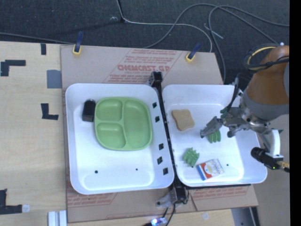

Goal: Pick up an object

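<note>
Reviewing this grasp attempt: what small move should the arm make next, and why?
Probably a short straight descent. The gripper hangs in the right bin over a small green object, nearer than the bread slice or the other green piece. No grasp is visible yet.
</note>
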Robot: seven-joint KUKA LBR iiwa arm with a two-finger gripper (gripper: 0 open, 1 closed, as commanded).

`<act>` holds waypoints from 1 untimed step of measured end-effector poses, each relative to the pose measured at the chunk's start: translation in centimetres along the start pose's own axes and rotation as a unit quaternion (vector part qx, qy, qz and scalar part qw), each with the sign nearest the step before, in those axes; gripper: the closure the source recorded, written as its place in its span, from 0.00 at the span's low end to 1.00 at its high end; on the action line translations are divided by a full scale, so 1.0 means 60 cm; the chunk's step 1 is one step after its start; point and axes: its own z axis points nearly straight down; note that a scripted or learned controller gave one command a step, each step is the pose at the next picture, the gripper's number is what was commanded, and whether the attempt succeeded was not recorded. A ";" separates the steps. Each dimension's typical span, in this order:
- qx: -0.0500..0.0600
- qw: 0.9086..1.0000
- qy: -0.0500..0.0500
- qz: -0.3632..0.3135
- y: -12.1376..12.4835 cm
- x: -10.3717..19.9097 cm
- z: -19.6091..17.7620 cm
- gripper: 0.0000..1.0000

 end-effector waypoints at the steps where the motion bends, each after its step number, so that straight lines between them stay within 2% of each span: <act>1: -0.006 1.000 -0.001 -0.002 0.005 0.001 -0.011 0.00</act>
